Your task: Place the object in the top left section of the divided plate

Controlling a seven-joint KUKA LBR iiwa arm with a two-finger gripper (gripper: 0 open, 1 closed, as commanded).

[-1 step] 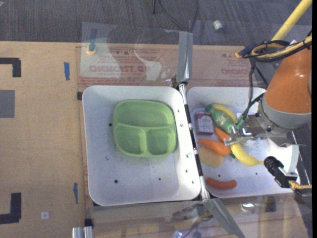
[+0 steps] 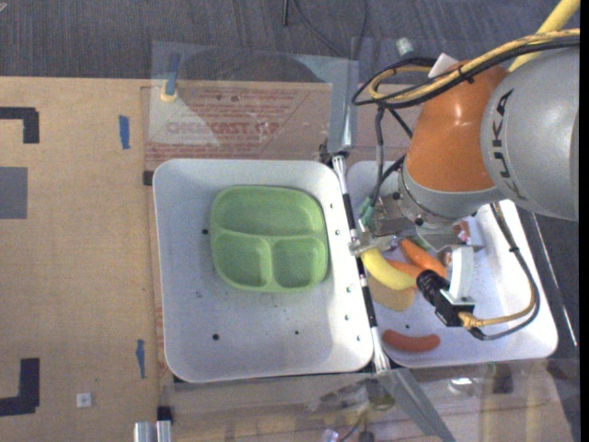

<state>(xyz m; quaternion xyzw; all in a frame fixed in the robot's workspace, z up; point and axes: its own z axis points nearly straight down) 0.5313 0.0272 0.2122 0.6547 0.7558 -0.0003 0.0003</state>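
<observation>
Patience helps: you can't tell the pincer's (image 2: 398, 239) state above the banana (image 2: 386, 272), so confirm a grip before heading for the green plate (image 2: 269, 238).

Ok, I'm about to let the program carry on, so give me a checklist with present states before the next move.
1. Green divided plate sits flat in the left bin: ok.
2. Plate's sections hold nothing: ok.
3. Arm is over the right bin, above the banana, carrot and sausage: ok.
4. Object held in the pincer: cannot tell, the wrist hides it.
5. Path across the divider between bins free: ok.
</observation>
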